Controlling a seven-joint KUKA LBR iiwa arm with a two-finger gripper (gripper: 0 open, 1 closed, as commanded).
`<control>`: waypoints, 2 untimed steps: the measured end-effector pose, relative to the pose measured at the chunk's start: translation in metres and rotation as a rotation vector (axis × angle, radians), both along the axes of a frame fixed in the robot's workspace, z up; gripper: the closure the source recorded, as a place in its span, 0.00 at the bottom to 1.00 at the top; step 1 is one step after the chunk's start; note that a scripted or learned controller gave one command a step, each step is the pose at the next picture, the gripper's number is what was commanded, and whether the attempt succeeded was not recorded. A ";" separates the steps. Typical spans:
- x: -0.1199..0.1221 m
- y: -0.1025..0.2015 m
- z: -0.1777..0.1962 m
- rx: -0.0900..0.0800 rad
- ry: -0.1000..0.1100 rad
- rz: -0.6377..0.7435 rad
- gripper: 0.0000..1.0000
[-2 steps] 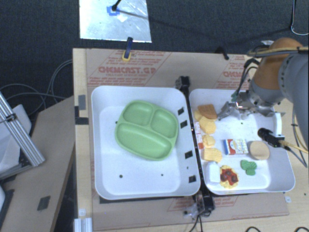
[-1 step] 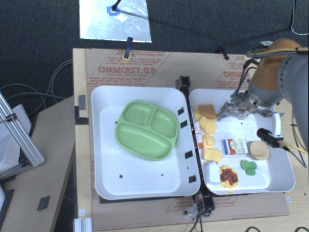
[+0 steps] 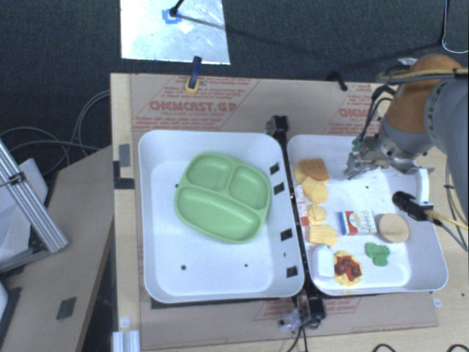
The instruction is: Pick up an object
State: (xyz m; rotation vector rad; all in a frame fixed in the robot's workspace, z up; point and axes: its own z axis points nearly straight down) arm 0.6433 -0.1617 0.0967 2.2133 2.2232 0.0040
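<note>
- My gripper (image 3: 357,161) sits in the upper part of the right bin (image 3: 432,266), at the right of the frame, low over the white floor. Whether it is open or closed I cannot tell from this angle; nothing shows held in it.
- Nearest candidate: a tan, toast-like piece (image 3: 314,169), just left of my tip in the bin's upper left corner. Looks like light toy food, stiff, probably smooth plastic, so likely slippery.
- It lies flat; its long axis runs roughly left to right across the frame, tilted slightly. Best hold, I judge, is across the short side, pinching the two long edges.
- Below it, a column of yellow pieces (image 3: 316,191) runs down the bin's left wall; they sit close together, so a pinch there risks catching two.
- Mid-bin: a small printed carton (image 3: 357,222), long axis left to right, beside a round tan disc (image 3: 393,228). The carton's flat sides would offer the surest grip.
- Lower: a red-and-yellow piece (image 3: 347,267) and a green leafy piece (image 3: 378,253), irregular, harder to seat.
- Left bin (image 3: 157,270) holds a green divided plate (image 3: 223,196), wide and flat, poor for my span.
</note>
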 end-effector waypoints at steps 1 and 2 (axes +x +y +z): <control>-0.001 -0.004 0.045 0.000 -0.001 -0.004 1.00; 0.003 -0.007 0.110 -0.001 -0.004 -0.001 1.00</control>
